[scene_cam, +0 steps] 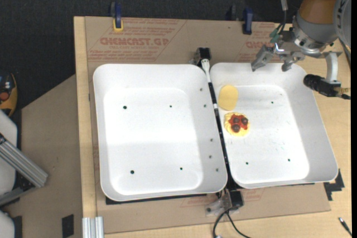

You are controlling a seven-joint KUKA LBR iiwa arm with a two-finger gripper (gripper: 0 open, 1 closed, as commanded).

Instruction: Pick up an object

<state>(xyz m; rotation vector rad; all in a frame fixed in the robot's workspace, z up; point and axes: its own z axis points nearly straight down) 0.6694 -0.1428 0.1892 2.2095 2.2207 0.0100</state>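
Two small objects lie in the right bin (312, 147) near its left wall. One is a plain yellow disc (228, 97). Just below it sits a yellow piece topped with dark red berries (236, 124). My gripper (273, 61) hangs over the back rim of the right bin, up and to the right of both objects and well apart from them. Its two fingers are spread, with nothing between them.
The left bin (111, 136) sits beside the right one, with a black strip (212, 103) along the seam between them. Blue clamps (116, 13) hold the cardboard base at the back. A black fitting (319, 84) sticks out by the right bin's right rim.
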